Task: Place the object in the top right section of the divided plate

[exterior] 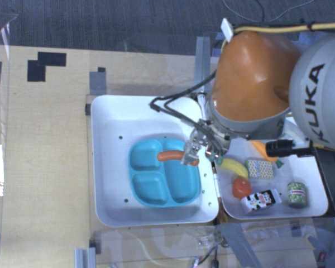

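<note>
A small orange-red sausage (171,156) lies across the upper part of the blue divided plate (151,188), running left to right. Its left end rests over the ridge between the upper sections, and its right end reaches my gripper (191,154) above the plate's upper right section. My fingers sit around that right end and appear closed on it, though the metal parts blur together there.

The plate has three visible wells: one at upper left, one at lower left, and a larger one down the right side. It sits in the left white bin (109,166), toward that bin's right half, with bare white floor to its left and above it.

My wrist rises up and to the right from the gripper, into a broad orange band (251,77) and then the grey arm body (324,94). A black cable (173,102) loops from the wrist over the top of the left bin.

The right white bin (318,208) touches the left one. In it lie a yellow banana (234,166), a red tomato-like ball (241,187) just below the banana, a speckled yellow sponge block (260,168), a small black-and-white carton (261,201), a green-labelled can (296,194) and an orange piece (261,148) partly hidden by my arm.

Both bins rest on a pale wooden bench (44,166).
</note>
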`<state>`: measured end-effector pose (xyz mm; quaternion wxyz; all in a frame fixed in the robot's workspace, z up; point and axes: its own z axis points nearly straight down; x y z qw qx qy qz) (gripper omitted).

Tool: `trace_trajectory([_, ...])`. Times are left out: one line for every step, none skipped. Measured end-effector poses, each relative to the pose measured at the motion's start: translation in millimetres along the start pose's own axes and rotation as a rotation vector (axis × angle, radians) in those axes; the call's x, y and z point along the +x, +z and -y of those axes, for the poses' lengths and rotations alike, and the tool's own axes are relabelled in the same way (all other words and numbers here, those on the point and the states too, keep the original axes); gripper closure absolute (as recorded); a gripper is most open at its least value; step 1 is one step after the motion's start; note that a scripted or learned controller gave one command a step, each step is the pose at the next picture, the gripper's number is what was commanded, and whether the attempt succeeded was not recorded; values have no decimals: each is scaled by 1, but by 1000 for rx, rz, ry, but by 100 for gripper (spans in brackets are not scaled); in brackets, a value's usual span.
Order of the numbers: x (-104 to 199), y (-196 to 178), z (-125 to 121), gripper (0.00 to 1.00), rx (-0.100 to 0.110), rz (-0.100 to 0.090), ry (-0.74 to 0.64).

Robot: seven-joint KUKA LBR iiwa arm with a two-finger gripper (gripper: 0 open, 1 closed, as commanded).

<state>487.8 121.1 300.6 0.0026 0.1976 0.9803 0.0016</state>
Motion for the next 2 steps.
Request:
trace_trajectory([25,73,-57,100,-1,-1,-267])
trace_trajectory([23,61,-58,100,-7,5,-264])
